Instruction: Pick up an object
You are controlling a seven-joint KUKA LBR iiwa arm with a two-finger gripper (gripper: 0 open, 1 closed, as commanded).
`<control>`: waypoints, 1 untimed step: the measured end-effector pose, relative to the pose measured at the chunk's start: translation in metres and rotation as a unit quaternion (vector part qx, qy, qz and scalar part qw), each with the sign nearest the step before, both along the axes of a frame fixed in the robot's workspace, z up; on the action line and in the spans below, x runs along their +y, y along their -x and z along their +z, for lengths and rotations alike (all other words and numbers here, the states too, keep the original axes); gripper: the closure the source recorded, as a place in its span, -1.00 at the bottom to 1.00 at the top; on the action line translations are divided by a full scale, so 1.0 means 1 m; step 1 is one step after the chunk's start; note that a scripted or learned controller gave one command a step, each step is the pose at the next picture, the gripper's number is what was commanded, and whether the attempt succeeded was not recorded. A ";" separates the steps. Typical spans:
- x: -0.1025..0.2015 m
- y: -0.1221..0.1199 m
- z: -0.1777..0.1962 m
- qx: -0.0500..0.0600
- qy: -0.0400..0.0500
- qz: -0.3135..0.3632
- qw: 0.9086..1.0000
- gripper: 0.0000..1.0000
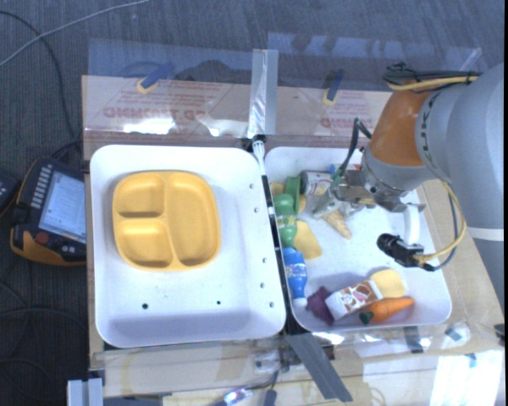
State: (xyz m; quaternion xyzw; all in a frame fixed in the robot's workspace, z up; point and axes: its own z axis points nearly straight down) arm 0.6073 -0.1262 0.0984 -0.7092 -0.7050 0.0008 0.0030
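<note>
At the far left, off the worktop's edge, a handheld control pendant (49, 214) with an orange-trimmed case lies on the grey carpet. On the worktop (110, 112), the left bin (131, 315) holds a yellow divided plate (165, 220), set toward the bin's upper left corner.

The right bin (432, 299) holds the loose objects. Along its left wall, from top to bottom, lie a green toy (285, 212), a yellow piece (308, 242) and a blue-and-white bottle (295, 275). Near its bottom edge sit a purple item (321, 304), a small white carton with a red label (356, 299), a pale yellow block (388, 282) touching the carton, and an orange carrot (387, 309) just below them.

The tool (337, 194) hangs low over the upper middle of the right bin, above a pale wedge-shaped piece (339, 223). I cannot tell how its jaws stand, nor whether anything sits between them. The grey arm (470, 138) with its orange band (398, 129) comes in over the bin's upper right corner.
</note>
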 end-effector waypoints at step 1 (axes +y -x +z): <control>0.077 -0.056 0.082 0.000 0.003 -0.011 1.000 1.00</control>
